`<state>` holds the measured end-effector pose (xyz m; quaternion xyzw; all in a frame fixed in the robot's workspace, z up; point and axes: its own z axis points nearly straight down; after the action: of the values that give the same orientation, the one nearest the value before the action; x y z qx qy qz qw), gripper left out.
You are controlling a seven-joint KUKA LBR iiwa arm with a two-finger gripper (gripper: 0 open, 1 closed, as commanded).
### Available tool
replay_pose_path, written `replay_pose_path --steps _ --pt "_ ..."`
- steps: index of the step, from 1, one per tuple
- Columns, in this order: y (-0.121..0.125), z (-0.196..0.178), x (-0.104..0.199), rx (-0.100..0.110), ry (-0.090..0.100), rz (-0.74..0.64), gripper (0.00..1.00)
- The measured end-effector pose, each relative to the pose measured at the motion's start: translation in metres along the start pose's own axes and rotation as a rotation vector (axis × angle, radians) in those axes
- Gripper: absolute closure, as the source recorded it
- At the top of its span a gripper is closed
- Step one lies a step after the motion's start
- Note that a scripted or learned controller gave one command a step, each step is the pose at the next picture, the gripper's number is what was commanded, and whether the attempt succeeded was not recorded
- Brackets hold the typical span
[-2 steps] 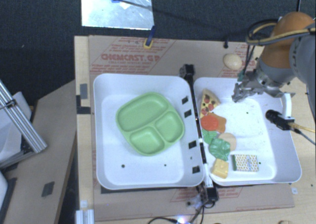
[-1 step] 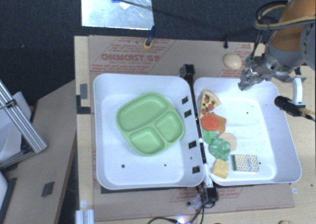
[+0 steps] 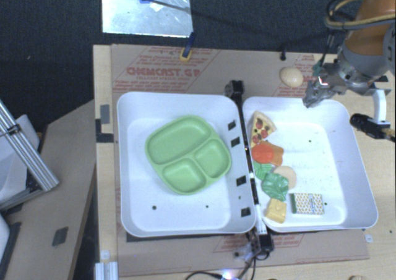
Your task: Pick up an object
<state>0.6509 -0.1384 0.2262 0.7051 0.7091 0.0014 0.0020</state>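
Note:
My gripper (image 3: 312, 97) hangs over the far edge of the right bin (image 3: 337, 167), near its back rim, with nothing seen between its fingers. Along the right bin's left side lie a pizza slice (image 3: 262, 127), an orange-red piece (image 3: 266, 152), green leafy pieces (image 3: 272, 183), a pale round piece (image 3: 288, 177), a yellow chunk (image 3: 276, 210) and a small patterned box (image 3: 307, 203). All of them lie well left of and nearer than the gripper.
The left bin (image 3: 133, 167) holds a green divided plate (image 3: 187, 154). A tan egg-like object (image 3: 291, 76) rests on the cardboard behind the right bin, left of the gripper. A black divider (image 3: 244, 149) runs between the bins.

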Motion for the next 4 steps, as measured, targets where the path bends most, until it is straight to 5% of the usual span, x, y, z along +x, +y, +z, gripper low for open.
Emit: replay_pose_path --steps 4 --pt "0.014 -0.006 0.210 0.001 0.003 -0.004 1.00"
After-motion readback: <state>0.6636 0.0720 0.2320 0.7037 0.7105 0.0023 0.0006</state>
